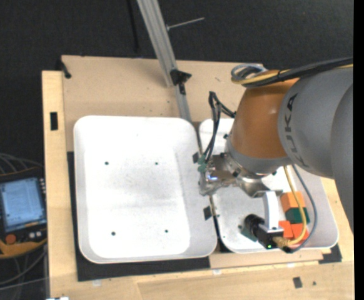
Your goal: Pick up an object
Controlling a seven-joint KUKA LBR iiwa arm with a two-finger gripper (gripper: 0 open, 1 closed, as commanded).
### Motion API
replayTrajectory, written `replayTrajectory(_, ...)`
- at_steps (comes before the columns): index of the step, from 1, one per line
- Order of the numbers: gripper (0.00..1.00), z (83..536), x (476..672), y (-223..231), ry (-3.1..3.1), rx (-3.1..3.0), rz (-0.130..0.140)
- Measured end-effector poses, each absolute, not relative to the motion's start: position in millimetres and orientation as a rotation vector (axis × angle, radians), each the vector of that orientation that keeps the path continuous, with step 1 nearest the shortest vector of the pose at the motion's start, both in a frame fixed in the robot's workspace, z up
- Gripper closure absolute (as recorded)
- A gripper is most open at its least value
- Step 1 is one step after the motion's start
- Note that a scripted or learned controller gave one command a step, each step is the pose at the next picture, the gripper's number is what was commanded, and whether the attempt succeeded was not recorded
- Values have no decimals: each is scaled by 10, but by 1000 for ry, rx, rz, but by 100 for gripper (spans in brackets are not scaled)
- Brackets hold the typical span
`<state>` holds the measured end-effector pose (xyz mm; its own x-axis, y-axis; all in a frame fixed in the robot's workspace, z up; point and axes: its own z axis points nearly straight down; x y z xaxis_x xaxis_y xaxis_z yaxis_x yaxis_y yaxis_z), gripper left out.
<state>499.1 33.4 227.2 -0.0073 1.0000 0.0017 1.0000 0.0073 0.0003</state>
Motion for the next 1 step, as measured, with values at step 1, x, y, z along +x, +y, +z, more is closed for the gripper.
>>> replayTrajectory(1,100,2210,4959,914,-2229,-2211,-1)
